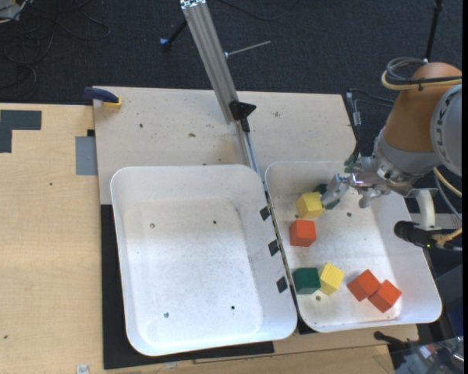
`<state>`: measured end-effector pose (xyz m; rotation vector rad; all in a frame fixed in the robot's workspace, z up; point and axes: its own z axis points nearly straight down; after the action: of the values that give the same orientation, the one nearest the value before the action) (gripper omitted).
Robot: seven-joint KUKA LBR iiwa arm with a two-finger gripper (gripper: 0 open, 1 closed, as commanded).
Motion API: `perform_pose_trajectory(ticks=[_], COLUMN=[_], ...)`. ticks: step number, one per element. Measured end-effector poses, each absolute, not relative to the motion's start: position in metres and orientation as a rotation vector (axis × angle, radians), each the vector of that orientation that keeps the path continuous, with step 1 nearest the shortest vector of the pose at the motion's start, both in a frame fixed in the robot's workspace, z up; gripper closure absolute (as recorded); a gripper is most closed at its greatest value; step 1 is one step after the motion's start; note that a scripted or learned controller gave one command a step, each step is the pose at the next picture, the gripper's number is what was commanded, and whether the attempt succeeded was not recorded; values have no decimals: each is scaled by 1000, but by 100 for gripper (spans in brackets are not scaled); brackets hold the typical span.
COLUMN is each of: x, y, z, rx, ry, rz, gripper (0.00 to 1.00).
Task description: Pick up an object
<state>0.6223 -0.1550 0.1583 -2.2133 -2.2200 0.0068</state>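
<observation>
The right bin (409,287) holds several small blocks: a yellow one (310,204) near its back left, a red-orange one (302,232) just below it, a green one (305,280) and a second yellow one (331,277) near the front, and two red-orange ones (363,284) (387,295) at the front right. A dark green piece (322,187) peeks out behind the upper yellow block. My gripper (349,190) hangs over the back of the right bin, just right of that yellow block, fingers apart with nothing between them.
The left bin (140,201) lies beside the right one, with black clips (273,247) along the shared wall. A slanted aluminium post (214,57) rises behind the bins. A small blue-and-yellow tool (103,97) lies at the bench's back left corner.
</observation>
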Motion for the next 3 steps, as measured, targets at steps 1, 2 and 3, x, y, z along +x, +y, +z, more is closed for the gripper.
perform_pose_trajectory(ticks=[1, 2, 3], x=[625, 626, 626], y=[-150, -152, -162], z=[120, 133, 185], rx=[-2216, -2221, -2226], ry=[-2222, -2223, -2221], rz=[-3, -5, -1], gripper=[0, 100, 100])
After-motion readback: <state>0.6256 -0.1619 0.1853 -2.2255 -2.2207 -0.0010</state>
